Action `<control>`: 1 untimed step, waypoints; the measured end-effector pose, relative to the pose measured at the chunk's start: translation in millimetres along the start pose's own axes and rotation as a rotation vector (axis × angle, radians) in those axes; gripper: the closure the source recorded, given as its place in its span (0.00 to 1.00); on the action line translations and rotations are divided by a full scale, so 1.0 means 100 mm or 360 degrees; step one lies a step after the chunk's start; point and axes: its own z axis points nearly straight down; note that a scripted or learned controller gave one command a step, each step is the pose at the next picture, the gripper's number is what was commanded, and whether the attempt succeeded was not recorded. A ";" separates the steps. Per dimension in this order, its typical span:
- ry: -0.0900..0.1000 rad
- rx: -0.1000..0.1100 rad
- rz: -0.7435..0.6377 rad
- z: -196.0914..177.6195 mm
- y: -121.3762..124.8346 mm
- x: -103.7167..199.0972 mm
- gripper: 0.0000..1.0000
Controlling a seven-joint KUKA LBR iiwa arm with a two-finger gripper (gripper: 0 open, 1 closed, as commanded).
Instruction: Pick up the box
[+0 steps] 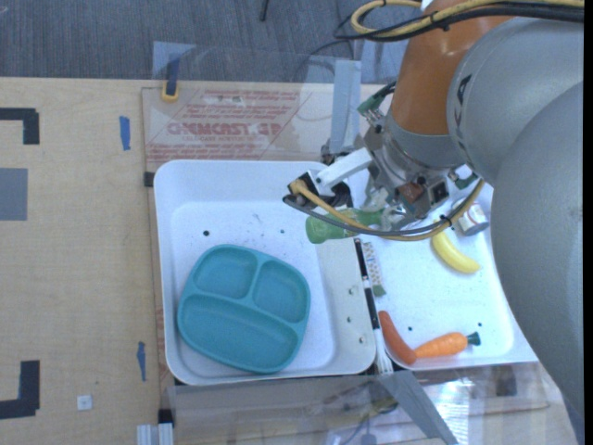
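A bulky robot arm of smooth, rounded grey casings (pixel 528 109) carries a glossy orange band (pixel 428 63) above its wrist. Bundled yellow and black cables (pixel 408 9) loop over the orange section, and more yellow-black cabling (pixel 371 222) trails beneath the wrist. A white bracket (pixel 347 168) and a cluster of dark metal fittings with small green parts (pixel 408 188) sit at the wrist's end.

Faded red print runs across a clear plastic sheet (pixel 232 123) lying on the bench just beyond the left bin, but its letters are too blurred to read. A narrow strip (pixel 370 265) between the two bins carries tiny marks, likewise illegible.
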 end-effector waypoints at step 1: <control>0.0008 -0.0004 0.0190 -1.51 -0.45 0.40 1.00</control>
